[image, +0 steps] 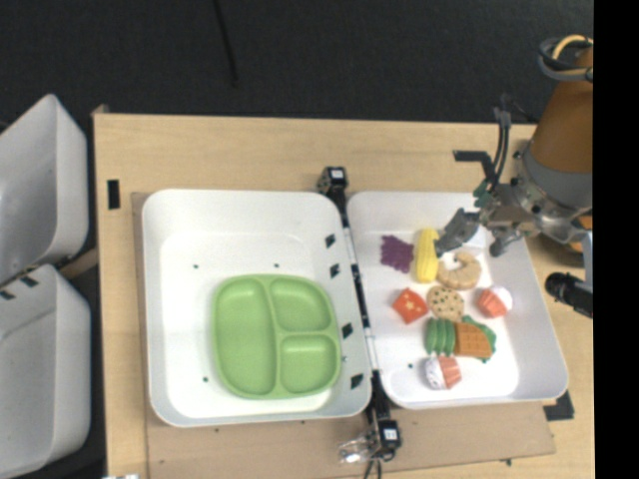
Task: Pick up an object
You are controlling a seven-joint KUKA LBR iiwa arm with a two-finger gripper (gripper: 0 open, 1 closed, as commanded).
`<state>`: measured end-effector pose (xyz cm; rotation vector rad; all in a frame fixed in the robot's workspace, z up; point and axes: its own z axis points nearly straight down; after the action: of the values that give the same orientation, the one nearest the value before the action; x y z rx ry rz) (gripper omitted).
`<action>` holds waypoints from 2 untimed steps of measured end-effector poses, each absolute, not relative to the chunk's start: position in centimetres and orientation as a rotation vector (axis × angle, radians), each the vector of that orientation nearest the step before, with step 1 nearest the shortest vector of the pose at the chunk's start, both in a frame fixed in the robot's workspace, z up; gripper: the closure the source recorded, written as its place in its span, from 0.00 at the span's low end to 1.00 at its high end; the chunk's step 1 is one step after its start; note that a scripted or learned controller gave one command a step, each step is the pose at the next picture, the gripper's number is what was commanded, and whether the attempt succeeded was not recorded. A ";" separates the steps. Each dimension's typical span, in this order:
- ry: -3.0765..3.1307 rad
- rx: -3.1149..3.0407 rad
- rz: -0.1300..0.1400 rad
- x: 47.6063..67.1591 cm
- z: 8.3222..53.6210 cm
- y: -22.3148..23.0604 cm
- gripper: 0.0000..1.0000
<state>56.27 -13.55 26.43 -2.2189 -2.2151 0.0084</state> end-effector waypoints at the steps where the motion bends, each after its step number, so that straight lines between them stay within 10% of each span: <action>1: -2.222 -2.222 0.000 56.5 26.9 -13.5 0.00; 2: -2.219 -2.221 0.005 57.0 20.9 -13.0 0.00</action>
<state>56.98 -13.05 20.91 -2.2208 -2.2188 0.0045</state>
